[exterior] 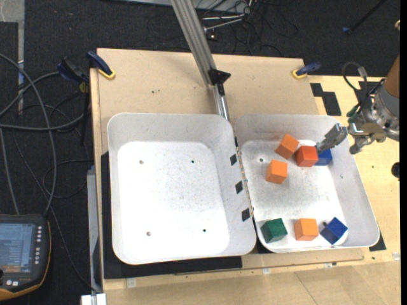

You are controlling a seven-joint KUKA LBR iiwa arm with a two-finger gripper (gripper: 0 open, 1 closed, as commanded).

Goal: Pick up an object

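Looking down on your bench, you see two white bins side by side, with all the blocks in the right one.

Your left bin [127, 170] holds no blocks that you can make out. Your right bin [356, 199] holds seven: an orange block [287, 146] near the back, a red block [306, 155] just beside it, and a blue block [324, 157] touching the red one's right side. A second orange block [276, 171] sits a little nearer the middle. Along the front edge you have a green block [274, 229], a third orange block [306, 229] and a second blue block [334, 230] in a row. Your gripper [346, 138] hangs over the bin's back right corner, its two fingers spread apart with nothing between them, one tip just above the blue block by the red one.
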